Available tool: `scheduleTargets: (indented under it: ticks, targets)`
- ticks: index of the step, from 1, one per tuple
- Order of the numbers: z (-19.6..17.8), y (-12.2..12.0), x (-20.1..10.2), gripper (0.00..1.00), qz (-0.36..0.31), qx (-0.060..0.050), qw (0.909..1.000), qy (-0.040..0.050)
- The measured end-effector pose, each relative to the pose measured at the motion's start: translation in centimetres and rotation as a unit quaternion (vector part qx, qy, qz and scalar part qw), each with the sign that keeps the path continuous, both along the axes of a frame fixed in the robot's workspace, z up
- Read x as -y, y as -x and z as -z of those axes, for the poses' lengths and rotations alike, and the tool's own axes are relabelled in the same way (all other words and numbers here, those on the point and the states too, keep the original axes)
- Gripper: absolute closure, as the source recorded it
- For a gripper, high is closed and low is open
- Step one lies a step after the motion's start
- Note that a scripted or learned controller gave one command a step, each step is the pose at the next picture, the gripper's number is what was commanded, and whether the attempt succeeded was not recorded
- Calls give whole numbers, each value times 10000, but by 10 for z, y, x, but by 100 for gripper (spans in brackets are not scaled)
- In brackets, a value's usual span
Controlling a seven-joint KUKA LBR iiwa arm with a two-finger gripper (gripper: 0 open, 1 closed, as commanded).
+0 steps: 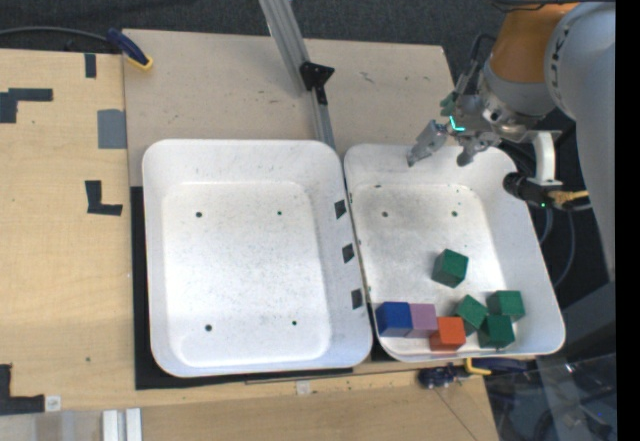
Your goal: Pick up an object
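Observation:
My gripper hangs over the far edge of the right bin, its two fingers spread open with nothing between them. Well below it, near the bin's front right corner, lie several small blocks: a lone green block, a blue block, a purple block, an orange block and three more green blocks clustered together. The gripper is far from all of them.
The left bin sits beside the right one. A slanted metal post rises behind the bins. The grey arm with its orange band comes in from the upper right.

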State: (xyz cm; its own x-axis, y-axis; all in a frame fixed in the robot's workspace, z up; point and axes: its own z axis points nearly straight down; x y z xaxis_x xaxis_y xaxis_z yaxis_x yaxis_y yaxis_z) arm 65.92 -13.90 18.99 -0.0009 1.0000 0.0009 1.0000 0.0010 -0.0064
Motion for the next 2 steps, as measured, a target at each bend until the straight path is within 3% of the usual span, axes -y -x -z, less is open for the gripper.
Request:
scheduleTargets:
  ticks: [1, 2]
  targets:
    - [-4, -1, 0, 0, -5, 23, 10000, 12]
    - [60, -2, -5, 0, -8, -6, 10000, 7]
